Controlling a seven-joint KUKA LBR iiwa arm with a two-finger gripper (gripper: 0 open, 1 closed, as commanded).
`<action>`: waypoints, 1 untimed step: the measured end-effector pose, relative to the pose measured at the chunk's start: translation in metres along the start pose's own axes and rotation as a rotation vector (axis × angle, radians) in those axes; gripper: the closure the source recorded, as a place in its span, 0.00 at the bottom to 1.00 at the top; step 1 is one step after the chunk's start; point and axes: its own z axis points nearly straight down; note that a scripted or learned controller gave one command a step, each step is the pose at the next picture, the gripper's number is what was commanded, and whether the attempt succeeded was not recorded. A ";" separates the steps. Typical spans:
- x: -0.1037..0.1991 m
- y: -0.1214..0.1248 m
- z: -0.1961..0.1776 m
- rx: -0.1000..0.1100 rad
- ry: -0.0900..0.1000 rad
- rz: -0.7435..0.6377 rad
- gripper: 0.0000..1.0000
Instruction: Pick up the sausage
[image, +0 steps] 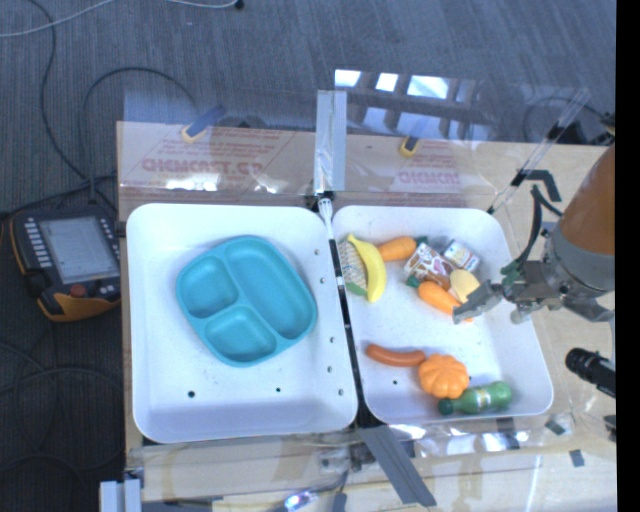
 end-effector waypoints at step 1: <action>0.050 0.021 0.081 0.000 0.000 -0.221 0.00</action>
